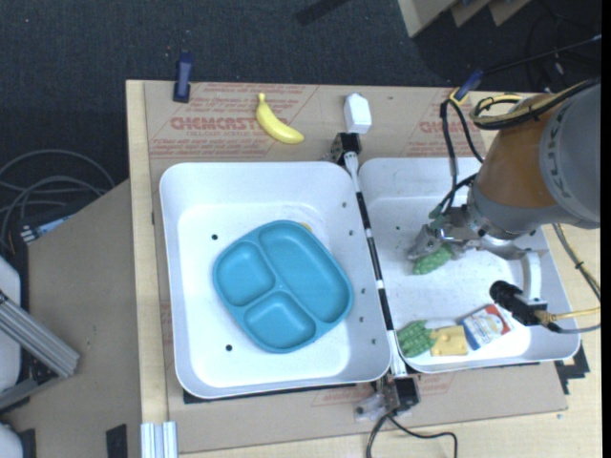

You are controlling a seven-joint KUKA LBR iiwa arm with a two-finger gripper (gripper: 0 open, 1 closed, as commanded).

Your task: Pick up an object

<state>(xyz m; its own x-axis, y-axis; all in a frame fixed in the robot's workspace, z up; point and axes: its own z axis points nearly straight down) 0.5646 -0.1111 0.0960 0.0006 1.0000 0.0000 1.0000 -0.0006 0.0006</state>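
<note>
In the right bin (382, 184), near its middle, the claw (431, 244) hung low over a small green object (431, 260), with the grey arm (563, 160) and its orange band reaching in from the right. The likeliest failure from here was a miss: the green piece looked small and lay partly under the claw's tip, so a slightly off-centre closure could push it aside across the smooth white floor instead of trapping it. A lift could also come up with nothing if the tip only rested on the top of the piece. Whether the claw was spread or closed could not be told, since the wrist body covered the tip from above; nor could it be told whether it was touching the green object or merely just above it. Nothing was visibly gripped. Other candidates lay well apart along the bin's near edge: a second green item (414, 337), a yellow piece (447, 343) beside it and a small packet (484, 327). The left bin (181, 194) held a blue divided plate (280, 284), and a banana (276, 122) lay on the bench (153, 256) behind it.
</note>
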